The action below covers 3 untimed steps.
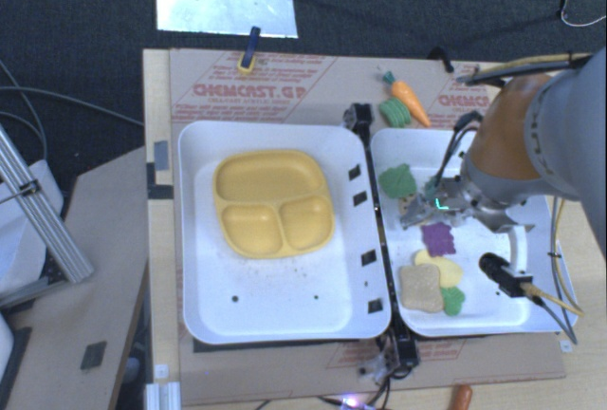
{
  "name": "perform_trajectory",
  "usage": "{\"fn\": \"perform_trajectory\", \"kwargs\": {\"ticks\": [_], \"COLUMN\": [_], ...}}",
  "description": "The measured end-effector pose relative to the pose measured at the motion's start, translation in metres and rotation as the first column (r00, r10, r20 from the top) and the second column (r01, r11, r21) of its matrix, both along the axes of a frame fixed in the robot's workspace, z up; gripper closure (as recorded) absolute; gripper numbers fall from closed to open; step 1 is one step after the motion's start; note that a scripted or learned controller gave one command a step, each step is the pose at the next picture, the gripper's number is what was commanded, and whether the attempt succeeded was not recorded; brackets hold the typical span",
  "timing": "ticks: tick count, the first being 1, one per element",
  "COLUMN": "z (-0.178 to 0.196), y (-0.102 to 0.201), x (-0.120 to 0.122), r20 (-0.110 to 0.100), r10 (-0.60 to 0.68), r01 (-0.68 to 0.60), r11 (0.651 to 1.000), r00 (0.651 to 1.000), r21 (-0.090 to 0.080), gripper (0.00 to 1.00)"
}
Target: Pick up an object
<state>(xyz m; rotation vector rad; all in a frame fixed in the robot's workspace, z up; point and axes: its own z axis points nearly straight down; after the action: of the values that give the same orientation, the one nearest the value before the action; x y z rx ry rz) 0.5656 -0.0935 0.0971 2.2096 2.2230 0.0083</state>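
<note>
Reaching in from the right edge of the desk (pixel 285 76), over the right bin (pixel 541 318). Hovering with the jaws (pixel 422 209) low over the bin's middle, just beside a green toy (pixel 396 180) and just above a purple toy (pixel 438 237). Cannot tell whether the jaws are open or closed, or gripping anything. Lying toward the near edge of that bin: a slice of toy bread (pixel 420 288), touching a yellow piece (pixel 441 270) and a small green piece (pixel 454 301). Sitting in the left bin (pixel 204 304): a yellow divided tray (pixel 273 202). Resting on the desk past the right bin's far rim: a toy carrot (pixel 408 97).
</note>
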Motion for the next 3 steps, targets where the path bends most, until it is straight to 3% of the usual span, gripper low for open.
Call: {"fn": "perform_trajectory", "kwargs": {"ticks": [1, 2, 3], "z": [0.072, -0.017, -0.002], "y": [0.003, -0.022, -0.021], "x": [-0.013, -0.035, -0.032], "r20": [-0.004, -0.014, -0.006], "r10": [-0.002, -0.008, -0.004], "r01": [0.002, 0.008, 0.004], "r11": [1.000, 1.000, 1.000], "r00": [1.000, 1.000, 1.000], "r21": [0.001, 0.002, 0.001], "gripper": [0.00, 0.00, 1.00]}}
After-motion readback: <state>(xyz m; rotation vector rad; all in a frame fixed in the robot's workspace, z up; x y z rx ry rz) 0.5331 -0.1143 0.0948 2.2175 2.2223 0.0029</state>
